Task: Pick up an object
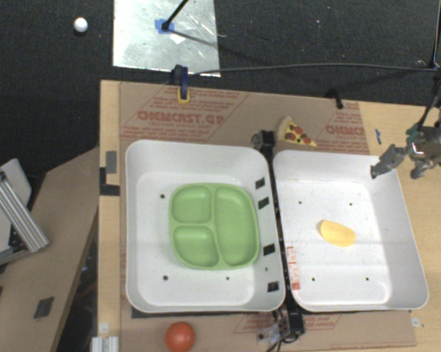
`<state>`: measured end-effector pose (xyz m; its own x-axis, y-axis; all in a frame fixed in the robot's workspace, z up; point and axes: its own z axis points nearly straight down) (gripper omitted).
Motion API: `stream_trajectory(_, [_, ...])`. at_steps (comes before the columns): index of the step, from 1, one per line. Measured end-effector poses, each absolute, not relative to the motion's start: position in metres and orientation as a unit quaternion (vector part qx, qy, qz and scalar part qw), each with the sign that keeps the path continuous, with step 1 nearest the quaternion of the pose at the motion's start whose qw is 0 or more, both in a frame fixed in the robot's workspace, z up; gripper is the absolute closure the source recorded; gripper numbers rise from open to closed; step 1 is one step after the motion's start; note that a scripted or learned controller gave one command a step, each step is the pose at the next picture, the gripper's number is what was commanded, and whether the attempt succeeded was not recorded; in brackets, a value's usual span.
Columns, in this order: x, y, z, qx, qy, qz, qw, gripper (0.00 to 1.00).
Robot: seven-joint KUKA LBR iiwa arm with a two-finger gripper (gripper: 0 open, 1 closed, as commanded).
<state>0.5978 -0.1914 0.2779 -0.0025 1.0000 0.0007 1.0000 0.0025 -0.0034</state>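
Tool (402, 160) seen spread, gripping nothing, at right bin's (391, 288) 1 o'clock rim. Yellow object (338, 233) lies mid-bin, toward 7 o'clock; centred descent advised, grip across its short axis.

Hand (400, 162) at right edge, fingers spread apart (nothing between), pointing left-down.
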Motion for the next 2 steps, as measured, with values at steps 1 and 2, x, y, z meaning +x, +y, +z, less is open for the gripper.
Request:
stream_trajectory(1, [0.599,-0.191,0.281,-0.706,-0.708,-0.0005,-0.001,0.00])
stream_trajectory(2, [0.601,-0.196,0.220,-0.707,-0.708,0.0009,0.001,0.00])
